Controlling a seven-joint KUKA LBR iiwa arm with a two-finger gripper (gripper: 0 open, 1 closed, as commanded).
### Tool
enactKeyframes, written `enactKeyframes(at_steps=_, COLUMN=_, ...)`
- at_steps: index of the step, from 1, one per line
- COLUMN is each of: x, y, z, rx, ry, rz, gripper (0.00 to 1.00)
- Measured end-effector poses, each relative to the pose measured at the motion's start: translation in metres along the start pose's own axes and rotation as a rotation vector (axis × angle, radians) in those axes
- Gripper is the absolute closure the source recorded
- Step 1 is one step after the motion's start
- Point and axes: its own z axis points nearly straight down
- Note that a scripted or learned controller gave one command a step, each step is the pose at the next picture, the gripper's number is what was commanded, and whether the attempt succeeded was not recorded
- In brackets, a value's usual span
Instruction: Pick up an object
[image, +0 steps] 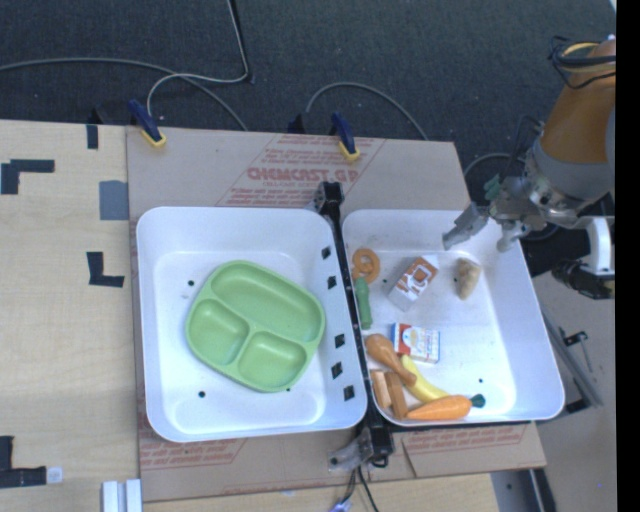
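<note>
**Gripper poised over the right bin's upper edge, nothing held**

Dark carpet is lying behind a bench on which a cardboard sheet (300, 170) is being pinned down by two clamps (148, 124) along its upper edge, apparently so the bins are kept from sliding. Two white bins are being kept side by side at the frame's middle, joined along a black divider. The left bin (160, 300) is being occupied by a green tray (255, 325) lying flat at its centre.

The candidates for picking are being gathered in the right bin (520, 340). A pretzel (366, 264) is sitting at its upper left, a small carton (413, 281) is lying tilted near the middle, and a pale lump (466, 277) is resting just right of it. Lower down, a flat packet (417, 343) is lying beside a banana (425, 381), a carrot (440, 407) and sausage-like pieces (388, 370), all being crowded against the lower left corner.

The gripper (487, 226) is being held at the bin's upper right rim, its two fingers spread apart with nothing between them. It is being positioned nearest the lump and the carton, which are judged the likeliest targets, since both are standing clear of neighbours and are leaving room for the fingers.
</note>
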Motion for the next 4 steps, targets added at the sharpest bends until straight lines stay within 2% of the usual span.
enactKeyframes(at_steps=1, x=0.012, y=0.061, z=0.086, rx=0.003, ry=0.001, rz=0.000, gripper=0.00)
enactKeyframes(at_steps=2, x=0.049, y=-0.012, z=0.125, rx=0.001, ry=0.001, rz=0.000, gripper=0.00)
enactKeyframes(at_steps=3, x=0.069, y=0.036, z=0.155, rx=0.001, ry=0.000, rz=0.002, gripper=0.00)
enactKeyframes(at_steps=4, x=0.064, y=0.053, z=0.158, rx=-0.003, ry=-0.001, rz=0.000, gripper=0.00)
